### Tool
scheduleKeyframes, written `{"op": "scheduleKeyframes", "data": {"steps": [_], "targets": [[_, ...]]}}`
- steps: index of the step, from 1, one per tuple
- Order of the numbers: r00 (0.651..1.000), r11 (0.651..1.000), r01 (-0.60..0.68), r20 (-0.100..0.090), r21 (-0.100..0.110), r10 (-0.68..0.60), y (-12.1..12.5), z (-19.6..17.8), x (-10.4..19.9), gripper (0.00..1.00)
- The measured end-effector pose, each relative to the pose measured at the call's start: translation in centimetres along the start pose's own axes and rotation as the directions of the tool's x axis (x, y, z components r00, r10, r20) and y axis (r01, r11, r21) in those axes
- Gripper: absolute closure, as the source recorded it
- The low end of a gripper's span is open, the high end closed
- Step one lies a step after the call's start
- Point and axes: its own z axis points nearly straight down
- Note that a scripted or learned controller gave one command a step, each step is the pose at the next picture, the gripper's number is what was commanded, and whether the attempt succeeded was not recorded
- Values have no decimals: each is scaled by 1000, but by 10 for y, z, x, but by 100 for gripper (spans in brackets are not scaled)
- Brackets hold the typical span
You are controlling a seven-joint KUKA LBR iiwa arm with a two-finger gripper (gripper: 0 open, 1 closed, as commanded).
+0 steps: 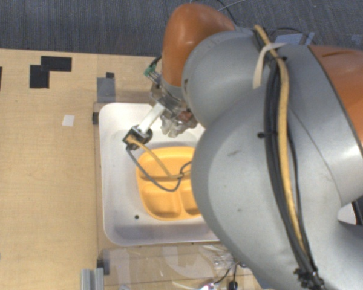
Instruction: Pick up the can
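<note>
The grey arm (278, 162) reaches in from the right and covers most of the right half of the view, its orange band (190, 38) bulging above the wrist near the top centre. The gripper (169, 116) hangs over the back of the white bin (118, 180); whether its claw is apart or together cannot be told, as the arm and wrist hide it. A slim white piece with a dark tip (138, 133) juts down and left from the wrist, and a thin grey cable (151, 177) loops from that tip across a yellow divided tray (163, 192) lying in the bin. The arm's bulk hides the tray's right side and the bin's right part. The can cannot be made out anywhere. Black blocks (48, 70) mark the tan bench (42, 180) at upper left, and a clear bag (193, 264) lies below the bin's near edge.
</note>
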Motion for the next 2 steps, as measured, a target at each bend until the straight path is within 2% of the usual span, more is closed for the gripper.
{"op": "scheduleKeyframes", "data": {"steps": [1, 2], "targets": [[999, 999, 51, -1, -1, -51, 65, 51, -40, 100], [999, 999, 53, -2, -1, -53, 64, 50, -39, 0]]}}
